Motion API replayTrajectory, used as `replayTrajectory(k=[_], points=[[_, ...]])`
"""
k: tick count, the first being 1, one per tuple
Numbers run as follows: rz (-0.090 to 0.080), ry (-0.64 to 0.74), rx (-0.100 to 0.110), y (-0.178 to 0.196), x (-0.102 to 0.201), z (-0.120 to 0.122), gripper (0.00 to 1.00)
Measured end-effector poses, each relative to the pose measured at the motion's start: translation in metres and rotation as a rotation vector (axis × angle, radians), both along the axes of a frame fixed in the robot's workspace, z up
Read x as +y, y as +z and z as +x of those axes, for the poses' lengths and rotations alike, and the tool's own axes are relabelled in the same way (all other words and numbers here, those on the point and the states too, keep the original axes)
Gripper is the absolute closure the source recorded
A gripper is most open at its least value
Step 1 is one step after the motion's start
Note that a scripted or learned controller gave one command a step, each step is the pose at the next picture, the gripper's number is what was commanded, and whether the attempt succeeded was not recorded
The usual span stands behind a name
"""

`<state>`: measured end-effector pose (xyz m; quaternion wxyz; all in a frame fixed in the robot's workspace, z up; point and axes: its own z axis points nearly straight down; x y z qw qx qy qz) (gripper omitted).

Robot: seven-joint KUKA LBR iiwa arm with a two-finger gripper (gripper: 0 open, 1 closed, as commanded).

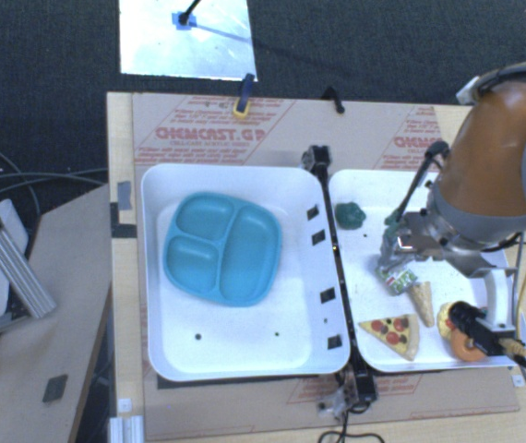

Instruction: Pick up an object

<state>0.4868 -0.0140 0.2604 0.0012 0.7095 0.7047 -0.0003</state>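
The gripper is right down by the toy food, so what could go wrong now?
1. The gripper sits low over a small packet-like item with a cone right beside it; it may nudge the cone away.
2. The pizza slice lies close by, so a missed grab could push things together.

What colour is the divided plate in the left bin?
Light blue, a turquoise shade; the divided plate shows plainly in the camera view.

Bench (125,275) bearing two white bins (235,353)
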Motion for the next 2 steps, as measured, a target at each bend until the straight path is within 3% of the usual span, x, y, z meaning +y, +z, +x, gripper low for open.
replayTrajectory(k=[1,2], points=[[0.005,0.019,-0.005,0.04,0.076,0.01,1.0],[0.001,0.006,-0.004,0.064,0.038,0.029,1.0]])
